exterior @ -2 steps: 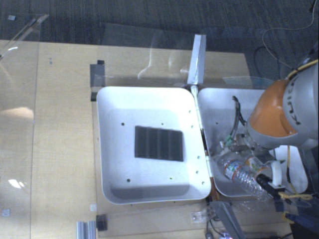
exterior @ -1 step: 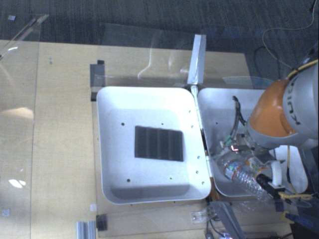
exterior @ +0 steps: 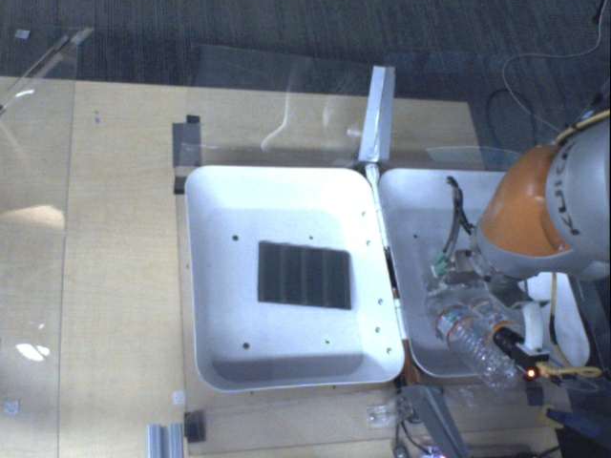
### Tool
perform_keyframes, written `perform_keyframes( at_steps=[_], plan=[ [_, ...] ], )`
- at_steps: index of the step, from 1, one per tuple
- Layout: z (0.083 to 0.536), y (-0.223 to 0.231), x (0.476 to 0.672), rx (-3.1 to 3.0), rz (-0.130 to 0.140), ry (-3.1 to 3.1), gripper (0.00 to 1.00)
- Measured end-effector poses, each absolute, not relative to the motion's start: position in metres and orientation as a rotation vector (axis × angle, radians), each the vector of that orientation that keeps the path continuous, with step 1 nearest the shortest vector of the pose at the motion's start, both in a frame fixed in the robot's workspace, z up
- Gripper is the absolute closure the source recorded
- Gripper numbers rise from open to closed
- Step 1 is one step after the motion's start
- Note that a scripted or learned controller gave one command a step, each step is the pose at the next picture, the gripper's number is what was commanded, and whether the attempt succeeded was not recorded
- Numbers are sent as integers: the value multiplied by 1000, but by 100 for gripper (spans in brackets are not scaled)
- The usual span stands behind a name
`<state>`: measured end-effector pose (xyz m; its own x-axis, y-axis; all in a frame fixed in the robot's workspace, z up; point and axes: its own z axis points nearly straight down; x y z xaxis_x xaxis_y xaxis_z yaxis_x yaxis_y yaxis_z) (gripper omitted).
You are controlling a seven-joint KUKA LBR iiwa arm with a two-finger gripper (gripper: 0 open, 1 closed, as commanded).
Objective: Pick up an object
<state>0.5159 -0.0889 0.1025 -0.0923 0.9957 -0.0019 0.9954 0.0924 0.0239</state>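
From my seat I see the wooden surface point(exterior: 105, 284) running bare along its left edge, with glare from a clear panel lying over it. Next comes the left bin point(exterior: 220, 256), a shallow white tray with rounded corners; a dark ribbed rectangular pad point(exterior: 305, 276) lies flat near its middle, well apart from every wall. A grey metal bar point(exterior: 377, 113) stands at the far edge of the surface, just where the two bins meet. The right bin point(exterior: 415, 208) sits touching the left one along their shared rim. In its near half, toward the near edge of the surface, I make out a clear plastic bottle point(exterior: 474, 340) lying on its side, tilted toward the near right corner of the bin. The arm point(exterior: 539, 203), grey with its orange band, hangs over the right bin's right half, and the gripper point(exterior: 456, 267) sits just beyond the bottle, low over the bin floor. I cannot tell whether the jaws are apart or together, nor whether they touch the bottle.
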Motion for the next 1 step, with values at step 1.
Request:
perform_keyframes(
  at_steps=[1],
  plan=[
    [102,-89,516,2105,25,2309,0]
  ],
)
